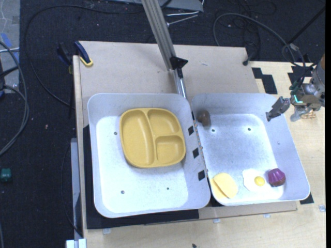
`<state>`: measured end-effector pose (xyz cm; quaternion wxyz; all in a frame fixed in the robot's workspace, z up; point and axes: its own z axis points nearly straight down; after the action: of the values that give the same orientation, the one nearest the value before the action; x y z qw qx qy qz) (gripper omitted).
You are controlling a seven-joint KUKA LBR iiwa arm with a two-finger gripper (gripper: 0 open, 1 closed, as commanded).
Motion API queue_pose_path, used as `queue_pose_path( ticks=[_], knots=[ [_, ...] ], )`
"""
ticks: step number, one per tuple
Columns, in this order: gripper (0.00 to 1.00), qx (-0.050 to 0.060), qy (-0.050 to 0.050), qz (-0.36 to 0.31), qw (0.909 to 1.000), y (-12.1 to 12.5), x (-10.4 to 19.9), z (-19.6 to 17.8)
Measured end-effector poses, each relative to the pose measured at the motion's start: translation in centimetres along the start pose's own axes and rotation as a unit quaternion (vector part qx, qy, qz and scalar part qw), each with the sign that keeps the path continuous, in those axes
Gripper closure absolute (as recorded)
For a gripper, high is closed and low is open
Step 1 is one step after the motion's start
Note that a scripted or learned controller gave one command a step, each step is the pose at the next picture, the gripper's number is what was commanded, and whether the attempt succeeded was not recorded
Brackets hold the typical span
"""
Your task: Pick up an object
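Note:
The right bin (pixel 235 138) holds a small brown lump (pixel 204 118) at its far left corner. Along its near edge lie a yellow wedge (pixel 225 185), a toy fried egg (pixel 256 180) and a purple piece (pixel 276 177). My gripper (pixel 285 112) hangs over the bin's far right rim, open, with nothing between its fingers. It is well away from all of these objects.
The left bin (pixel 108 190) holds a yellow divided plate (pixel 153 137). A slanted metal pole (pixel 161 30) rises from the back between the bins. The bench's wooden top (pixel 129 66) lies behind them, and cables cover the dark floor around it.

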<state>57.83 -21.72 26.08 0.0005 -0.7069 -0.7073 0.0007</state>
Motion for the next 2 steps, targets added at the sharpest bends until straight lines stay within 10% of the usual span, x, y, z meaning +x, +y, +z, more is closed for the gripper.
queue_pose_path(
  ticks=[2],
  knots=[
    [0.00, 0.001, 0.001, -0.001, 1.0000, -0.1, 1.1, 5.2]
  ],
)
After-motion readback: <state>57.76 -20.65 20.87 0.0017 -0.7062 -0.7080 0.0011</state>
